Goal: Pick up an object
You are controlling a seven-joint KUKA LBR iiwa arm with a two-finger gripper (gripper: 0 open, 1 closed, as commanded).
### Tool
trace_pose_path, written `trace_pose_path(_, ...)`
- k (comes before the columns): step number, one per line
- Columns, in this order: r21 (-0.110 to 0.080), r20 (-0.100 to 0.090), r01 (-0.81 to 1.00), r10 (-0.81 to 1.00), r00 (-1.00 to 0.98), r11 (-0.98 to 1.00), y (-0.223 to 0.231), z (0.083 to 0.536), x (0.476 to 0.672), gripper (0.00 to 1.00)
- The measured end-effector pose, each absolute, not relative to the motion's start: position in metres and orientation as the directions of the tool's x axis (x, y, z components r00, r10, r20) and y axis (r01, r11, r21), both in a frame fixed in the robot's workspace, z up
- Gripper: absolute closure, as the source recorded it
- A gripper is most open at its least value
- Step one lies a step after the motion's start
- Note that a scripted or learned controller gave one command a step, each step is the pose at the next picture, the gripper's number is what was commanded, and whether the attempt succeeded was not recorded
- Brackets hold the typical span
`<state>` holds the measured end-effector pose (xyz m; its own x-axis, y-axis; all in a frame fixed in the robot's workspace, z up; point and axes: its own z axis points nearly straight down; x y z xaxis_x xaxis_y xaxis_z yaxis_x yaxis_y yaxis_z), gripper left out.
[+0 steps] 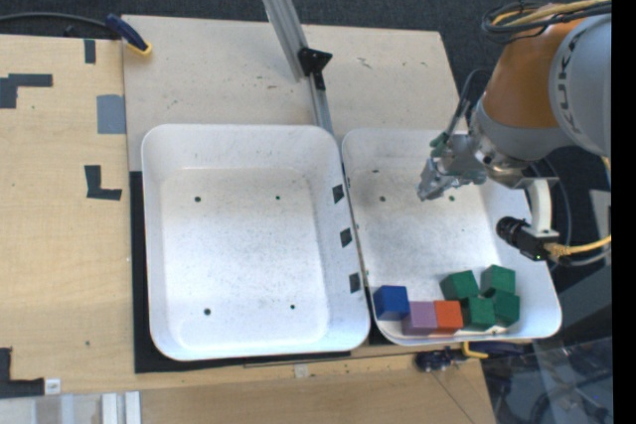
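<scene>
The gripper (pixel 434 186) hangs over bare floor in the right bin (pixel 397 213), well apart from the blocks huddled in its near corner: blue block (pixel 391 301), purple block (pixel 422 316), orange block (pixel 448 314), green blocks (pixel 484 295). Whether its jaws are apart or together I cannot tell, and nothing shows between them

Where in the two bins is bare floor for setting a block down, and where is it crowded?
Left bin: its floor is bare wall to wall. Right bin: bare between the gripper and the near blocks. Crowded: near edge, blue block through green blocks.
</scene>
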<state>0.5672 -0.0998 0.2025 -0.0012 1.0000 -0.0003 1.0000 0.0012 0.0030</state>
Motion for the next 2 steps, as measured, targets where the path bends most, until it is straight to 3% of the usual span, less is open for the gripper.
trace_pose_path(2, -0.001, 0.002, 1.0, 1.0, -0.007, 0.007, 0.006, 0.213, 0.597, 1.0)
